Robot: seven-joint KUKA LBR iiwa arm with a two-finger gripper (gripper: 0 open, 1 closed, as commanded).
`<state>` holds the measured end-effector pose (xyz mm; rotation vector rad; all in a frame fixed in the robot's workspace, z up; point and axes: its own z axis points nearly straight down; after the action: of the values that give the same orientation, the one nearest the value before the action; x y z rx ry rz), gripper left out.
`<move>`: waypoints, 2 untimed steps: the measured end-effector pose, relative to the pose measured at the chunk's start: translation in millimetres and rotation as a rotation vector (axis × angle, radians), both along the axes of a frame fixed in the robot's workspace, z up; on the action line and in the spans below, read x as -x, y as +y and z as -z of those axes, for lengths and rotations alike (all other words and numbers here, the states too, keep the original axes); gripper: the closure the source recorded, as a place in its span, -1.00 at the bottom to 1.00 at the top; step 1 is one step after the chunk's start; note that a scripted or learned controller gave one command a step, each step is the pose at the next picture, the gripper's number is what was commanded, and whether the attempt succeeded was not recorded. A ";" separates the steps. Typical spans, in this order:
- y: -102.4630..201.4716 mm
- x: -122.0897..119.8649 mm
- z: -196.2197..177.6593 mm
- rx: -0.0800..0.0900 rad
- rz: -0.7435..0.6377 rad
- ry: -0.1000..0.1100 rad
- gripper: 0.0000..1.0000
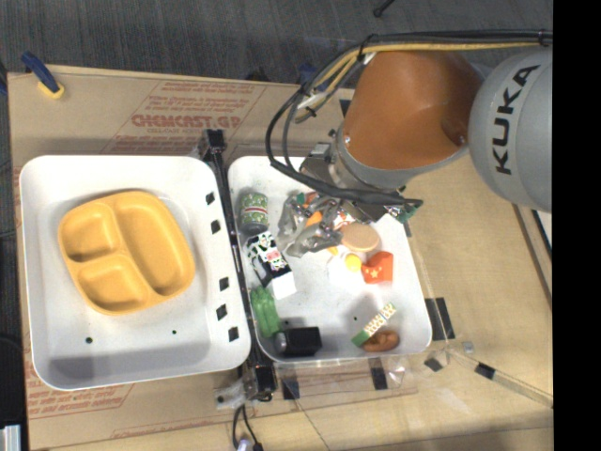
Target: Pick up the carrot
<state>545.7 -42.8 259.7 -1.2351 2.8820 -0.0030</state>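
Note:
The carrot (326, 217) shows as a small orange piece, with a green bit beside it, in the upper middle of the right bin (413, 294). Most of it is hidden under the wrist. My gripper (305, 230) hangs low over the bin right at that orange piece, its grey metal parts pointing down and to the left. The arm's orange band (408, 106) and grey body cover the bin's far right corner.
Around the gripper lie a green can (252, 209), a black-and-white patterned toy (269, 252), a tan round piece (360, 241) and a red toy (377, 268). Nearer the front are a green item (265, 310), a black block (300, 341) and a brown-and-yellow bar (376, 327). A yellow divided plate (125, 249) sits in the left bin (56, 350).

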 end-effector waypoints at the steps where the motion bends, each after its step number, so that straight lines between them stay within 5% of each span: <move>1: -19.3 3.7 57.8 0.000 -0.437 0.008 1.00; 2: -52.3 -11.2 75.6 0.001 -0.152 0.007 1.00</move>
<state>556.9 -95.1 184.1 -1.4538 2.7859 0.0010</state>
